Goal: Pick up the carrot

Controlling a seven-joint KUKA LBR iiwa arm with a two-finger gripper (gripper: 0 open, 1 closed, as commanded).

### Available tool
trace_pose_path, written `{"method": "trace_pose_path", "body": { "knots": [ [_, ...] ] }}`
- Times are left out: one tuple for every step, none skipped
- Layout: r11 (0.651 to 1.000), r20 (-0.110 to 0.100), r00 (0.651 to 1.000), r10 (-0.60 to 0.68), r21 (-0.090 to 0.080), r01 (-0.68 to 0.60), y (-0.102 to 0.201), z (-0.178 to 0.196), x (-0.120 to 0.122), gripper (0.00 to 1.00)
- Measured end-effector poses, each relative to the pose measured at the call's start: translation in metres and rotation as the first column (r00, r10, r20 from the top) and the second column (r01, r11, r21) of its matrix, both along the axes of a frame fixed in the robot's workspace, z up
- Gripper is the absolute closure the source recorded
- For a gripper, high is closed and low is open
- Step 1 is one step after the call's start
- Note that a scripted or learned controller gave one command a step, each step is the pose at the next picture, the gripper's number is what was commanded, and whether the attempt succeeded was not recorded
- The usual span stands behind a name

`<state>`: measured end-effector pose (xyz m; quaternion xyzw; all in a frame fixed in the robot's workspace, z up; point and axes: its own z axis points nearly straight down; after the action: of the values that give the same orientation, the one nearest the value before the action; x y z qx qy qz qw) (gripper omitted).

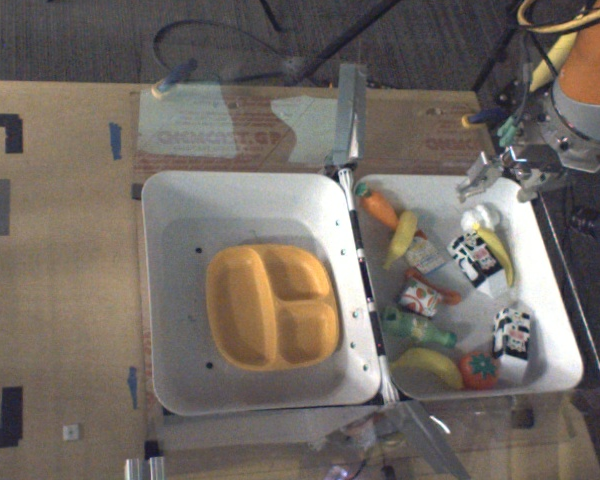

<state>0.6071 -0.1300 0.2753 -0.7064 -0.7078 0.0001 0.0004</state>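
Observation:
The carrot (378, 207) is orange with a green top and lies at the far left corner of the right bin (558, 320), beside the divider. My gripper (502, 182) hangs over the bin's far right part, well to the right of the carrot. Its two fingers (477, 179) are spread apart and open, with nothing between them. A white item (480, 216) sits just below the gripper.
Around the carrot in the right bin lie bananas (402, 238) (498, 253) (428, 365), cow-print cartons (472, 258) (512, 333), a green bottle (418, 328), a red-and-white carton (418, 296) and a tomato (478, 370). The left bin (170, 268) holds a yellow divided tray (272, 306).

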Motion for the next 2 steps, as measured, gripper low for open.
{"method": "trace_pose_path", "body": {
  "knots": [
    [0.968,-0.001,0.968,0.251,0.000,-0.251,0.031,-0.128,0.031,0.00],
    [0.933,0.001,0.933,0.359,0.000,-0.359,0.025,-0.132,0.014,0.00]
  ]
}}
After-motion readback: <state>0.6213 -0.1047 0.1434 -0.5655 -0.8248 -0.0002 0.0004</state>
